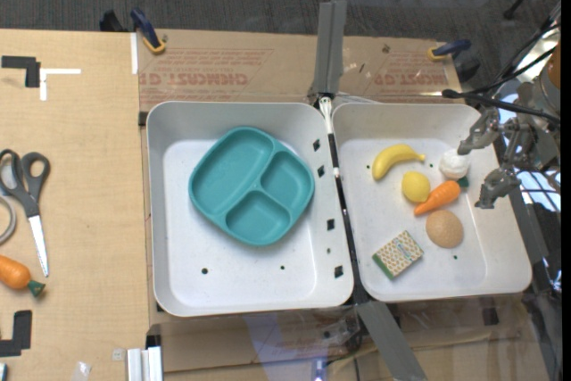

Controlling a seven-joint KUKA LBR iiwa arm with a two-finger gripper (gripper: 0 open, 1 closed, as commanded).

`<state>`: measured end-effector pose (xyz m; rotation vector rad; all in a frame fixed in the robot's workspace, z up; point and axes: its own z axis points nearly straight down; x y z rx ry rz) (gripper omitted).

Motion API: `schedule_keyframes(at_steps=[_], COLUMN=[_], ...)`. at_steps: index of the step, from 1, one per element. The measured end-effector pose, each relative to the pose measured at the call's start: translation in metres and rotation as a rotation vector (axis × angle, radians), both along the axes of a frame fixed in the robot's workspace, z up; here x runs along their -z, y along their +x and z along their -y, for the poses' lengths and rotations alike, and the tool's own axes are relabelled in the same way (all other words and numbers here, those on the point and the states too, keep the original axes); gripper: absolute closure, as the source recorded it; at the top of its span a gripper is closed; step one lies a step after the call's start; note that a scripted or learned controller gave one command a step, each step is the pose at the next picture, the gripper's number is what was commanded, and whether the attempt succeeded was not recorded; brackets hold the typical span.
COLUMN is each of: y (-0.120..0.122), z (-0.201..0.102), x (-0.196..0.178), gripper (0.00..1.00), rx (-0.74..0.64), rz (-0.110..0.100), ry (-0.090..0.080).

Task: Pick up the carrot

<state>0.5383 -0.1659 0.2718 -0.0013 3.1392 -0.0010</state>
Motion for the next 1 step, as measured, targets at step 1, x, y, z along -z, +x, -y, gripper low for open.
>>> schedule_keyframes(at_steps=[1], y=[0.0206], z=[-0.0069], x=[0.1449], gripper=[0.0], rx=[-0.156], rz=[-0.001], ry=[0.001])
